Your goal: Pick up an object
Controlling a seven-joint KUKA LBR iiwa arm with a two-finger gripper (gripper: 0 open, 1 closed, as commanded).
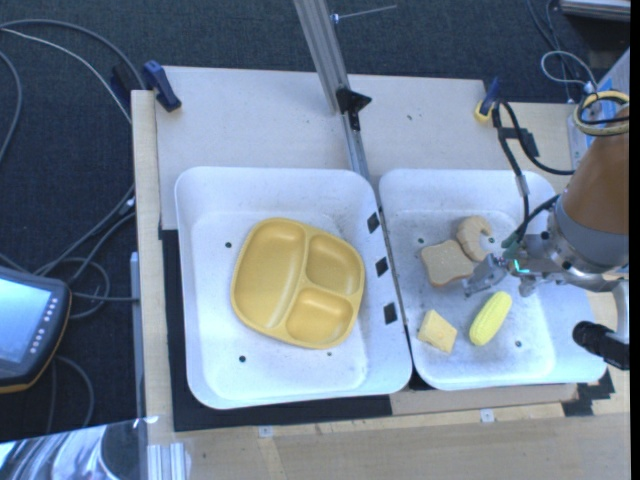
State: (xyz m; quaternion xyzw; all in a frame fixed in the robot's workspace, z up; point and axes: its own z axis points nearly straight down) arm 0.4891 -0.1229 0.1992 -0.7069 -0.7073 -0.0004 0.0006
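Corn cob (489, 317) just below the fingers (478, 280), their tips indistinct

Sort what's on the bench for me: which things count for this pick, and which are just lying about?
In play:
pincer, low in the right bin
toast slice
bitten doughnut
corn cob
cheese wedge

Lying about:
yellow divided plate in the left bin
blue clamp
handheld screen
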